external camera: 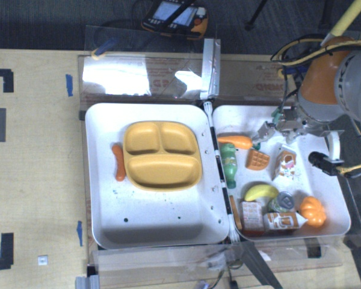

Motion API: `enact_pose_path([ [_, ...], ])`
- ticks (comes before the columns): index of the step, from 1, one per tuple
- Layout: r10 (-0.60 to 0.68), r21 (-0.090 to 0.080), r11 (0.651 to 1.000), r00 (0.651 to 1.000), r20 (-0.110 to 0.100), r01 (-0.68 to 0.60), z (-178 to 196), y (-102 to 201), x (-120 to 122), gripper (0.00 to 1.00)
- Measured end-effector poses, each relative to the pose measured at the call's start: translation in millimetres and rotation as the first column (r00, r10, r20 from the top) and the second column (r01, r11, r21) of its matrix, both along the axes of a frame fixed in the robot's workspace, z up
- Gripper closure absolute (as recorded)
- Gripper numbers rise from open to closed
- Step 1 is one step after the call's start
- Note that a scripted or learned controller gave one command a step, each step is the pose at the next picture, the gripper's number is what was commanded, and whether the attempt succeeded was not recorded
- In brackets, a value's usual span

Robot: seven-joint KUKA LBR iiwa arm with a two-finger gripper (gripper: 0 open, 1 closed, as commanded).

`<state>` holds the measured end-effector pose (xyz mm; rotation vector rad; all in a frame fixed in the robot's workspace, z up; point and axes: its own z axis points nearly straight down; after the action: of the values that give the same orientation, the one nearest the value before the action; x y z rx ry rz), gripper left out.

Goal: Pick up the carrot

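Grey metal fingers of the gripper [269, 130] hang over the back part of the right bin [337, 221], and whether they stand open or closed cannot be told from this slanted view; nothing shows between them. Just to their left lies the carrot [236, 141], orange, lengthwise against the bin's left wall, its tip near the fingertips but not gripped. Below the carrot sits a green bottle [229, 164], with a waffle piece [258, 159] beside it and a small white carton [286, 164] further right. Nearer the front are a yellow banana [261, 192], a tin can [283, 201], a brown box [250, 215] and an orange pumpkin [313, 210]. Across the divider, the left bin [102, 221] holds a yellow compartment tray [162, 155] with an orange sausage [119, 162] touching its left side
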<state>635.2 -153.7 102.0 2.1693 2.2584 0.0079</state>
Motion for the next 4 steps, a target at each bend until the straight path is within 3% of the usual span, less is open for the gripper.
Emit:
enact_pose_path([
  [1, 0.06, -0.022, 0.998, 0.998, 0.01, -0.059, 1.4, 16.6, -0.9, 0.0],
  [2, 0.176, -0.033, 0.984, 0.984, 0.0, -0.176, 1.0, 21.5, -2.9, 0.0],
  [3, 0.218, -0.037, 0.975, 0.976, -0.003, -0.218, 1.2, 22.8, -1.0, 0.0],
  [4, 0.304, -0.025, 0.952, 0.952, -0.031, -0.304, 0.0, 20.0, 6.2, 0.0],
])
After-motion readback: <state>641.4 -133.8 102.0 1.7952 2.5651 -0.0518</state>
